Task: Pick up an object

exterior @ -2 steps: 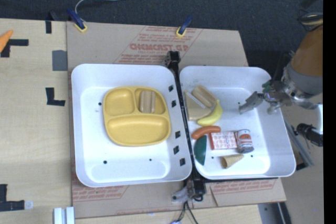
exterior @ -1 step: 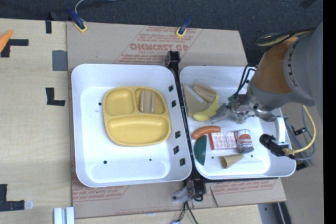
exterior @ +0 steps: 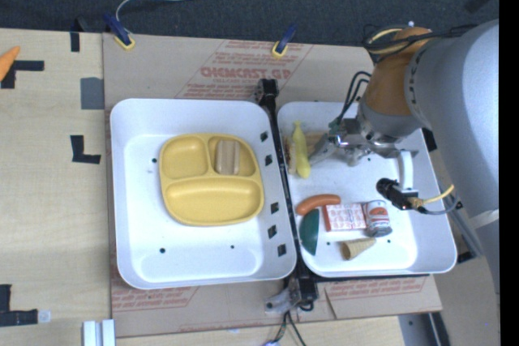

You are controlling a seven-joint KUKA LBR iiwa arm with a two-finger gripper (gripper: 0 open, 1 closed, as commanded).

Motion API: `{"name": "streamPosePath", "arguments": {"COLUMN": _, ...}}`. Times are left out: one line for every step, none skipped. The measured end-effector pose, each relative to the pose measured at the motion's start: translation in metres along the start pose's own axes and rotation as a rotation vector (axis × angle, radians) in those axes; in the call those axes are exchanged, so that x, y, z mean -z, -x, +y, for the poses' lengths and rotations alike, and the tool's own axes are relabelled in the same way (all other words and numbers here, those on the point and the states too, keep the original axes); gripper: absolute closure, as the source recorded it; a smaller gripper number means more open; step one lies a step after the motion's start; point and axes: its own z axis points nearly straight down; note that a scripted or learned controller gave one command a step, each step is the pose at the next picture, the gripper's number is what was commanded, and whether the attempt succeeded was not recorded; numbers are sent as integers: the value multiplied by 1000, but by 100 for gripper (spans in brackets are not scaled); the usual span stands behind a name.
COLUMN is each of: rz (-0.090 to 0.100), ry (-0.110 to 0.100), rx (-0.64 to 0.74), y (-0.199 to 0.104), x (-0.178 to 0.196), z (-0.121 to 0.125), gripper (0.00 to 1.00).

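Crowded right bin (exterior: pixel 438 255); roomier left bin (exterior: pixel 130 198)

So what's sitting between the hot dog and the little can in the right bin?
In the camera view, a red-and-white printed packet lies between the hot dog and the can, close against the can; whether they touch I cannot tell.

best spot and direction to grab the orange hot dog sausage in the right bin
Grip the orange hot dog sausage across its narrow middle, coming straight down from above. It lies flat, long axis roughly left-right, so fingers close front-to-back; the red and white packet crowds its right end.
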Motion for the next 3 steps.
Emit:
{"name": "streamPosePath", "arguments": {"rz": 1, "ry": -4, "rx": 1, "y": -18, "x": -1, "z": 45, "gripper": 0}}
{"name": "streamPosePath", "arguments": {"rz": 6, "ry": -5, "rx": 3, "y": -22, "x": 8, "z": 45, "gripper": 100}}
{"name": "streamPosePath", "arguments": {"rz": 12, "ry": -4, "rx": 5, "y": -61, "x": 99, "z": -45, "gripper": 100}}
